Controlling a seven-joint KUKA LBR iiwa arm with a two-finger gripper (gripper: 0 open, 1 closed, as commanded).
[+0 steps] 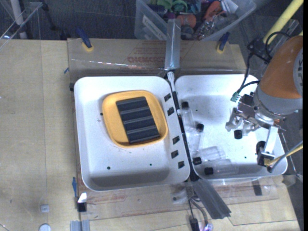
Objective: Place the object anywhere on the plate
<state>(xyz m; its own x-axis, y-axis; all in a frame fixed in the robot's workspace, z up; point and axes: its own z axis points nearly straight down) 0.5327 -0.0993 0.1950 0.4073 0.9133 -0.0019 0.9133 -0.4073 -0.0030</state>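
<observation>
Across the worktop (33, 129) two white bins sit side by side: the left bin (89, 170) in the middle of the frame, the right bin (214, 88) toward the right edge. Over the right bin hangs the arm (284, 76), reaching in from the frame's right.

The yellow plate (110, 124) lies in the left bin, a little above its centre. The black ribbed block (138, 120) lies flat on the plate, inside its rim and turned slightly off square. I take this block to be the task's object, so the placing looks done.

The gripper (242, 125) hovers at the right side of the right bin, well apart from the block, with the divider between the two. Whether it is spread or closed cannot be told at this slant, and nothing can be made out in its grip.

What remains is probably to leave the block alone: any further move should go up and away, never low across the divider toward the plate.

Some clear pieces (211, 154), possibly plastic, lie low in the right bin.
</observation>
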